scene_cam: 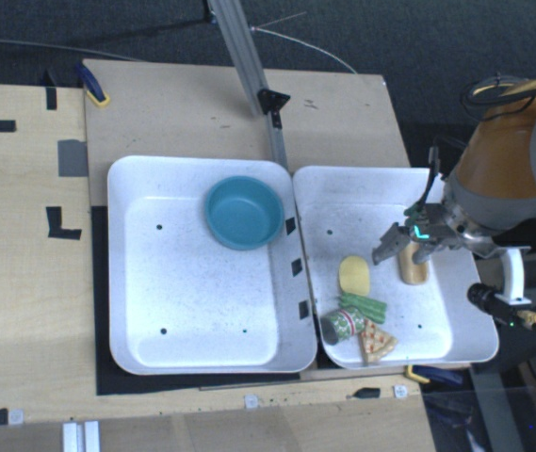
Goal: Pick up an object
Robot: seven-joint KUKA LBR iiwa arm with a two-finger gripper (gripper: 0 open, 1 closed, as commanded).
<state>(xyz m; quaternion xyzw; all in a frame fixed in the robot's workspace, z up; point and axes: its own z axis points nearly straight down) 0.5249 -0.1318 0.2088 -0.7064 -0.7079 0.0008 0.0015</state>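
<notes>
The gripper [413, 250], its state impossible to tell, sits over 1 tan piece [413, 269], likely light, rigid, best pinched across its middle.

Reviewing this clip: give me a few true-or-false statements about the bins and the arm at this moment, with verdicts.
1. The blue bowl sits in the left bin. True.
2. The yellow object lies in the left bin. False: it lies in the right bin.
3. The gripper is over the right bin. True.
4. The pizza slice sits at the right bin's far edge. False: it is near the front edge, beside the green object.
</notes>
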